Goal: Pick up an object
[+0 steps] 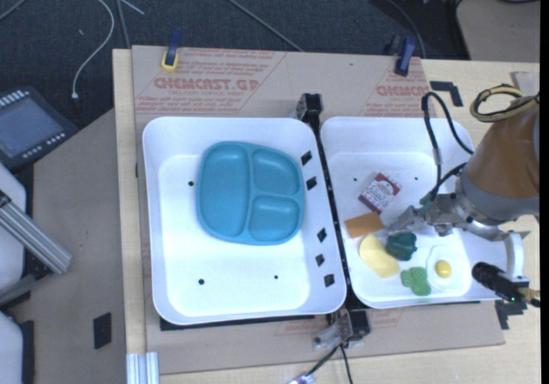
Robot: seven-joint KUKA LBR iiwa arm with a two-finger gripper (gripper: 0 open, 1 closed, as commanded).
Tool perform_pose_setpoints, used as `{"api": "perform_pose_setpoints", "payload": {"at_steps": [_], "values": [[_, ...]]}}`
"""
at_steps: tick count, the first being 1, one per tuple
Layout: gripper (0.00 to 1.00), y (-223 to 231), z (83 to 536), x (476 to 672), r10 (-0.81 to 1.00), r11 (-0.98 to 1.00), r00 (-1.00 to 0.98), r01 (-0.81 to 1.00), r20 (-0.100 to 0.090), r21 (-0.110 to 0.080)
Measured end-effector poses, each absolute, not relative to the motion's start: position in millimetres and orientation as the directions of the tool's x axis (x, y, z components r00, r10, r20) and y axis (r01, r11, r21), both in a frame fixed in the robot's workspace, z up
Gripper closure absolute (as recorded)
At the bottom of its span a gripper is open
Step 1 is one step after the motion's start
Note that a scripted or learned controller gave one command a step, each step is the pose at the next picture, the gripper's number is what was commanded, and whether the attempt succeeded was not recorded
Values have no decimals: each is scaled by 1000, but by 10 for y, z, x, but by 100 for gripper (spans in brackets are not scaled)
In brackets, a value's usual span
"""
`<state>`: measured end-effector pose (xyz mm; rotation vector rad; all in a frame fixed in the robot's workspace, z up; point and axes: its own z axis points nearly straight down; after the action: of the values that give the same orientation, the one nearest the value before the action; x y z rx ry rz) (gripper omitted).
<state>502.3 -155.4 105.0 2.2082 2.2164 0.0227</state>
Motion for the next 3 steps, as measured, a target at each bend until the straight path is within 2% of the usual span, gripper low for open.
{"api": "perform_pose_setpoints", "payload": {"at_steps": [1, 2, 3], "values": [[100, -1549, 1134, 5018, 1000, 3, -3, 1000, 3, 17], [100, -1540, 1573, 4985, 1000, 1, -1, 1000, -1, 4], [100, -1481, 2026, 4980, 1000, 2, -2, 1000, -1, 5]]}}
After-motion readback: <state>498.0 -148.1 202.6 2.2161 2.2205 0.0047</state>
